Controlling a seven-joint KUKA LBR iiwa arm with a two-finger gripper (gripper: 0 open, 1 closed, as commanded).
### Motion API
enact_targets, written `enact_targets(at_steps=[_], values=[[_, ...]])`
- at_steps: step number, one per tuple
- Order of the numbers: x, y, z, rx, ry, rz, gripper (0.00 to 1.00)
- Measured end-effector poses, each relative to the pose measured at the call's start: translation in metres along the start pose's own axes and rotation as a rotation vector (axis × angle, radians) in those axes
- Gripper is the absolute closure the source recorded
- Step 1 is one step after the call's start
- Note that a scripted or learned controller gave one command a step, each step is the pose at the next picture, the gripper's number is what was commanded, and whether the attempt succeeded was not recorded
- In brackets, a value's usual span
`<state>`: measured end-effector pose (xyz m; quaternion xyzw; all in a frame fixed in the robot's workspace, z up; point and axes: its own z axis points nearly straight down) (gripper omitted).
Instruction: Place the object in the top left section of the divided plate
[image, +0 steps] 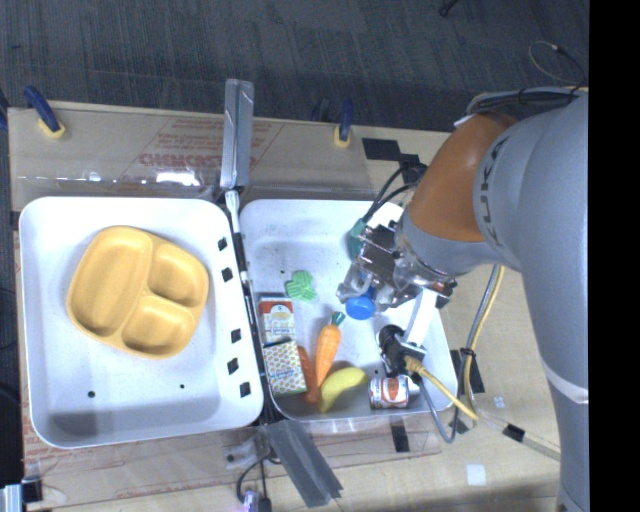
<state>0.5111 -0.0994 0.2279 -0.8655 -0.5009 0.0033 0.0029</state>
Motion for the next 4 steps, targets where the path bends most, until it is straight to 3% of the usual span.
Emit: enact_targets(at_steps=[1,2,3,4], values=[[0.051,0.003,0.03,0.001,-0.001,-0.514,1.0],[0.032,-0.029,-0.033,-0.004,-0.001,-0.586,1.0],[0.019,-0.038,0.039,-0.001,-0.001,-0.735,1.0],[0.121,-0.047,0.039,-0.002,-0.002,-0.699,1.0]])
